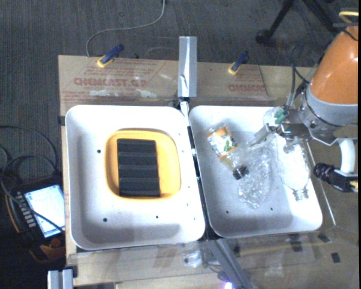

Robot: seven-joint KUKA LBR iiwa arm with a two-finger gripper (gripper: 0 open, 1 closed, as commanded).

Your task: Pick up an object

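The right bin (216,215) holds a small bottle with an orange label (224,144), a crumpled clear plastic piece (257,179) and a clear plastic bottle (295,170) lying along its right wall. My gripper (273,125) hangs over the far right part of this bin, above and between the crumpled plastic and the clear bottle. The grey wrist and orange band (340,71) rise behind it at the right edge. I see nothing held by the gripper.
The left bin (84,209) carries a yellow tray with a black ribbed block (138,167) in it. A metal post (187,71) stands behind the divider between the bins. Blue-and-yellow clamps (110,55) sit on the back board. A tablet (42,206) lies at far left.
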